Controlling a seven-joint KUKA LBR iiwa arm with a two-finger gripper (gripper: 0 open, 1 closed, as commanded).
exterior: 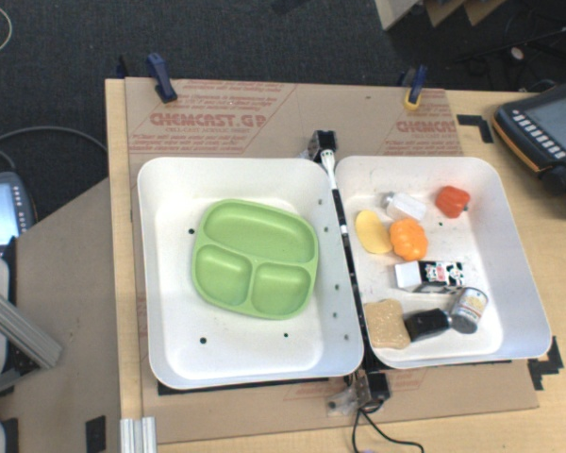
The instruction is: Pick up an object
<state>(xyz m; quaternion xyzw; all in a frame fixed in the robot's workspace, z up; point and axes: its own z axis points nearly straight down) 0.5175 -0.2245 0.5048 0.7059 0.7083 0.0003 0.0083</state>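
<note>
The right bin [509, 253] holds several small objects. A red pepper-like piece [453, 200] lies near its far right, with a small clear-and-white item [403, 205] to its left. A yellow lemon-shaped piece [373, 232] touches an orange fruit [408, 239]. Below them lies a white box with black print [431, 275]. A small can [468, 310], a black block [426, 325] and a tan bread slice [386, 323] sit along the near side. The left bin [165, 253] holds a green divided plate [256, 258].
The two bins meet at a black seam [342, 243] down the middle. A brown board [217, 116] lies under the bins, held by a blue clamp [160, 75] and a yellow clamp [415, 85]. A tablet-like device [540, 140] rests at the far right.
</note>
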